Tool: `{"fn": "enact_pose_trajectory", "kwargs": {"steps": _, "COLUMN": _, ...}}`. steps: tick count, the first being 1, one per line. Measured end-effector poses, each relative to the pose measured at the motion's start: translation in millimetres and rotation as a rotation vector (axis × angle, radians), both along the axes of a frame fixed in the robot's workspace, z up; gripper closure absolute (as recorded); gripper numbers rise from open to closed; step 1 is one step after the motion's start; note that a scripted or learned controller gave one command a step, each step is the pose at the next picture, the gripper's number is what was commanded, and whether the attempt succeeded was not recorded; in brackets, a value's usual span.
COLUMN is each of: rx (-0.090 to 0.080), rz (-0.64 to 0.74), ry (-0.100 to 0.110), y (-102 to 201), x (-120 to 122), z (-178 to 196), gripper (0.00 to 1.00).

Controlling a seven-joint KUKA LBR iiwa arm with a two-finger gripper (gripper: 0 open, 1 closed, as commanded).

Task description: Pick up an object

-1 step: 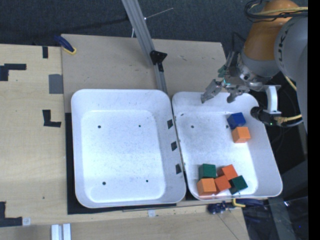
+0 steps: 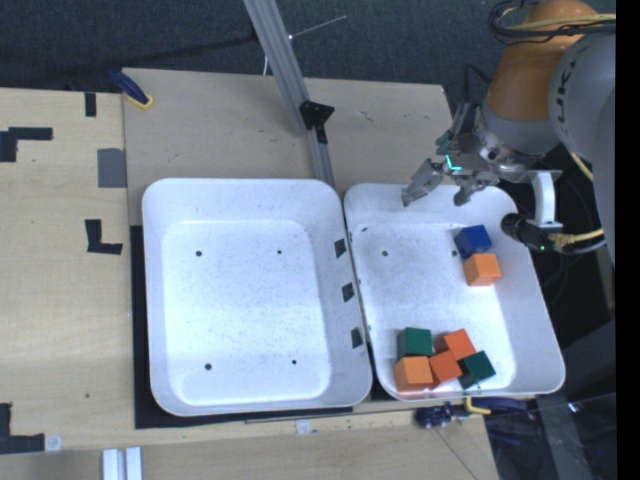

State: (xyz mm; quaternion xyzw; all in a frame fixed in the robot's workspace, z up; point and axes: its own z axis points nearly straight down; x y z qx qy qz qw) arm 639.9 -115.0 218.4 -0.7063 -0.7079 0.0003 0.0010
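The arm (image 2: 560, 68) runs off the right and top edges, so most of it is cut off. Down in the right bin (image 2: 370, 268), the green and orange blocks (image 2: 440, 358) overlap, hiding parts of each other. The table (image 2: 60, 268) is cropped at the left edge and bottom.

So my arm (image 2: 590, 78) is mostly smooth grey casing, rounded like a fat tube, with a glossy orange band (image 2: 530, 68) wrapped right above the wrist. A thin looped cable (image 2: 520, 10) runs over the top of that orange bit. Down at the business end my gripper (image 2: 442, 190) is dark grey metal with two slim fingers (image 2: 420, 188), a tiny teal light glowing on it, and a white bracket (image 2: 545, 200) hanging off the side.
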Motion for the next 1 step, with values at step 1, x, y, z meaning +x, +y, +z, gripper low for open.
{"fn": "enact_pose_trajectory", "kwargs": {"steps": 1, "rx": -0.002, "rz": 0.001, "ry": 0.004, "y": 4.5, "x": 7.2, "z": -59.4, "gripper": 0.00}}
